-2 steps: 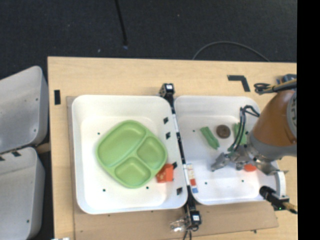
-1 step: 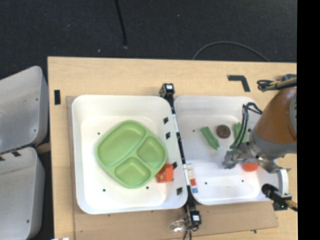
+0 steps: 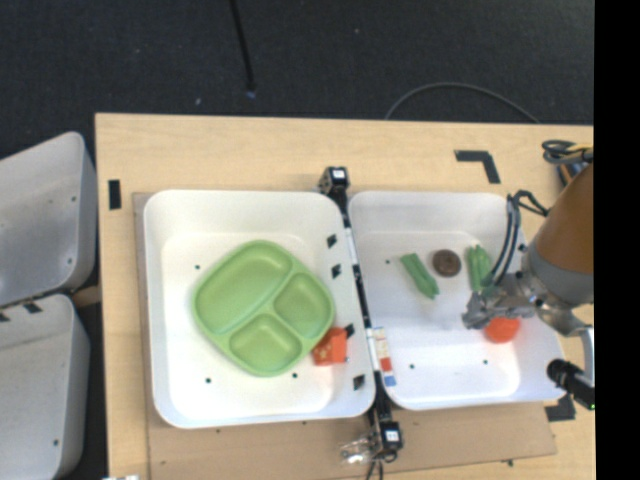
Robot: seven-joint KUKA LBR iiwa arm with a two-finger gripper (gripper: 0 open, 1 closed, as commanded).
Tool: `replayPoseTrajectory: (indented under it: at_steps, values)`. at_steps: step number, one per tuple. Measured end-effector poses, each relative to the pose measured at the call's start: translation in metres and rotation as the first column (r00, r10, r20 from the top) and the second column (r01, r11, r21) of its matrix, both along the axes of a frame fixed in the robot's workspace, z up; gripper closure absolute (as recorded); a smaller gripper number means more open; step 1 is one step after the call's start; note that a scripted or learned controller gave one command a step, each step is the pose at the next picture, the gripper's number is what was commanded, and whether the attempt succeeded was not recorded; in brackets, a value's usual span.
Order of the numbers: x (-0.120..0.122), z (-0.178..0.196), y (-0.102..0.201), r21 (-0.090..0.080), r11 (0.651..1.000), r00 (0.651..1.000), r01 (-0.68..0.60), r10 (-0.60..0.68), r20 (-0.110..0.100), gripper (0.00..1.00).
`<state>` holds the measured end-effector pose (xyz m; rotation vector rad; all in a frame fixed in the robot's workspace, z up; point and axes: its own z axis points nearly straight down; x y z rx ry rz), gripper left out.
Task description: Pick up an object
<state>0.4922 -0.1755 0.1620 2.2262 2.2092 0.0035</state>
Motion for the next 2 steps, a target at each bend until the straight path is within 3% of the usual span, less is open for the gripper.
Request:
replayPoseTrajectory:
  at_steps: [2]
  values:
    - [0.012, 0.125, 0.007, -0.001, 1.0, 1.0, -0.012, 0.012, 0.003, 1.0]
